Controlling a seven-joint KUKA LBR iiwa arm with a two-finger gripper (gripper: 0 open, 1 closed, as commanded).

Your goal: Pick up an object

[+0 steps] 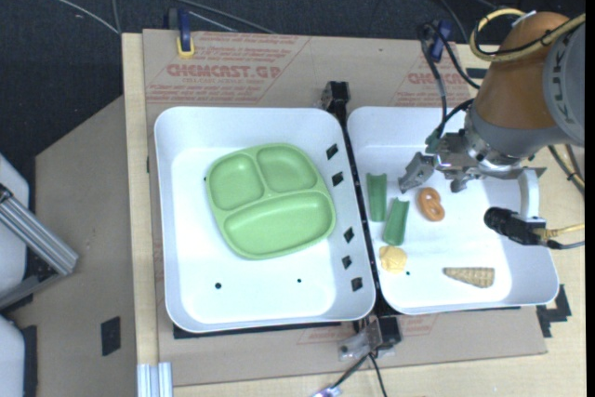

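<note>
Camera view, end effector (435,179) fingers spread, nothing held, above orange pretzel (429,205), right bin (530,279)

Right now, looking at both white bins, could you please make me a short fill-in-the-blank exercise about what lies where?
1. The green divided plate lies in the ____ bin of the view.
2. The plate has ____ compartments.
3. The small orange ring-shaped object lies just below the gripper, in the ____ bin.
4. The tan cone-shaped object lies near that bin's ____ edge in the view.

Missing words: left; three; right; lower
</note>
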